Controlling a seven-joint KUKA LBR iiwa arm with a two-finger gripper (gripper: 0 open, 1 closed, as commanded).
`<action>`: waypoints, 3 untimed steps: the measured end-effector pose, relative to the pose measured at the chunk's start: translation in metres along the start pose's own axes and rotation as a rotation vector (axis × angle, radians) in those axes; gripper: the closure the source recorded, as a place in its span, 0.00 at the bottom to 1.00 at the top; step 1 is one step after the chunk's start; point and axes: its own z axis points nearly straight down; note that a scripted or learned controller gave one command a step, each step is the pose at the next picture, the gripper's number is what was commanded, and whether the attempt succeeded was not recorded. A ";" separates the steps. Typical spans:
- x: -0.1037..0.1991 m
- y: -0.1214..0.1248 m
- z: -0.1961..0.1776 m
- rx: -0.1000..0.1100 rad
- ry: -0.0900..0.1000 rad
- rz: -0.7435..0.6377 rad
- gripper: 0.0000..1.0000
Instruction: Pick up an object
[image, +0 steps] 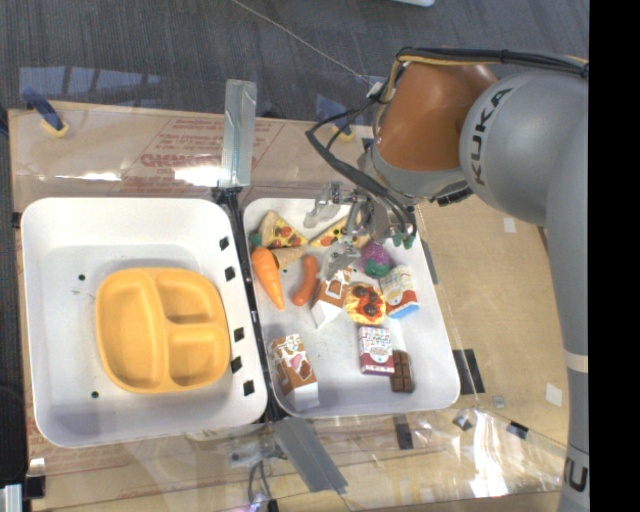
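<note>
Orange band (432, 110) topmost, pincer (345, 225) low among toys at bin (440, 370) far edge

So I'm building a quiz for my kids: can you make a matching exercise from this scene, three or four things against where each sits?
Things:
1. yellow tray
2. carrot
3. chocolate bar
4. pizza slice

Places:
A. right bin, near right corner
B. left bin
C. right bin, far left corner
D. right bin, along its left side

Pairs: 1-B, 2-D, 3-A, 4-C
</note>
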 end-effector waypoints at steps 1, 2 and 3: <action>0.079 -0.002 0.102 -0.001 0.002 0.191 0.00; 0.053 0.009 0.098 0.012 -0.003 0.283 0.00; 0.051 0.012 0.087 0.008 -0.006 0.278 1.00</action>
